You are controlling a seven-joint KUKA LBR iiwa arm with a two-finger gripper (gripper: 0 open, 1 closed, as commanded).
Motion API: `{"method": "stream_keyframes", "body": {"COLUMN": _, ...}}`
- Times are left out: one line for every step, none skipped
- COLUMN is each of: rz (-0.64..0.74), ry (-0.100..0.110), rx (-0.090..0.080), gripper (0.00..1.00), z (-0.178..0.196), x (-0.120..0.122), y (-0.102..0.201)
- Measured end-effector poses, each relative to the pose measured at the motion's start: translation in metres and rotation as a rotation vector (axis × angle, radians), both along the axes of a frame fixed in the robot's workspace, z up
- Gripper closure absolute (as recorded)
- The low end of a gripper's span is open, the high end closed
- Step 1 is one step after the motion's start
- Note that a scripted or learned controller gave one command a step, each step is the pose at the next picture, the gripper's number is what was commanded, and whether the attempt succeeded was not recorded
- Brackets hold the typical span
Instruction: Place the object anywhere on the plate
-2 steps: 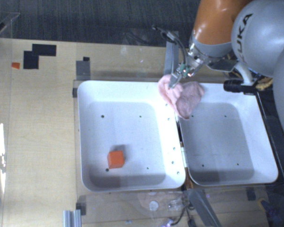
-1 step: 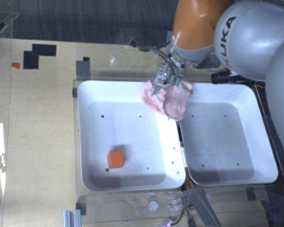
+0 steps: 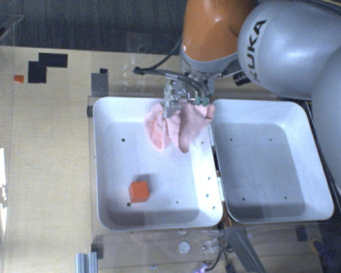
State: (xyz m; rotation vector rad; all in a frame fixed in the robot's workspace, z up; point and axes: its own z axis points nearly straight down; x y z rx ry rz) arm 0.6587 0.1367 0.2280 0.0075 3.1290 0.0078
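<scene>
The gripper (image 3: 179, 98) hangs over the far edge of the left bin (image 3: 111, 209), near the corner it shares with the right bin (image 3: 324, 209), and a pink cloth (image 3: 176, 127) hangs down from between its fingers, so the fingers are closed on the cloth's upper part. The cloth droops in two or three loose folds; whether its lower ends touch the bin floor cannot be told. A small orange block (image 3: 139, 191) lies on the floor of the left bin, towards the near left corner, well apart from the cloth. No plate can be made out in this view, so the place for the object is not certain. To do this step well, the arm should probably lift until the folds are free of the floor and of the wall between the bins, then travel slowly, because a limp cloth swings and can slip out of a small pinch. The fingers should open only when the cloth's bulk is low over the target.
</scene>
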Motion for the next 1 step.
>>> {"method": "stream_keyframes", "body": {"rz": 0.0, "ry": 0.0, "rx": 0.0, "gripper": 0.0, "z": 0.0002, "x": 0.0001, "y": -0.0002}}
